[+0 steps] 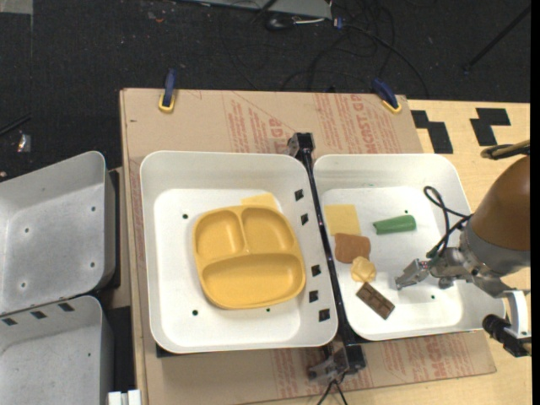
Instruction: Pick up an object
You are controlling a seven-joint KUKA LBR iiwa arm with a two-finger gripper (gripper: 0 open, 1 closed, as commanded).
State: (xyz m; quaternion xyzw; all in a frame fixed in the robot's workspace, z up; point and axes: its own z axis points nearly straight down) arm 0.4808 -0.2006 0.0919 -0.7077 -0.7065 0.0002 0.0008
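Note:
The right bin point(439, 180) holds several small objects. A green cylinder point(394, 224) lies near its middle, and a flat pale yellow square point(342, 219) lies at its left side. Below the square sit a brown chunk point(352, 246), a small yellow piece point(363, 269) and a dark brown bar point(375, 300). My gripper point(411, 276) hangs low over the bin floor, right of the small yellow piece and below the green cylinder. It touches none of them. The orange band point(506, 213) of the arm is at the right edge.
The left bin point(160, 226) holds a yellow divided plate point(249, 256) with a pale yellow slab point(260, 201) at its far edge. A black divider point(316, 226) runs between the bins. A black cable point(437, 202) loops from the wrist. Grey trays point(51, 226) stand at the left.

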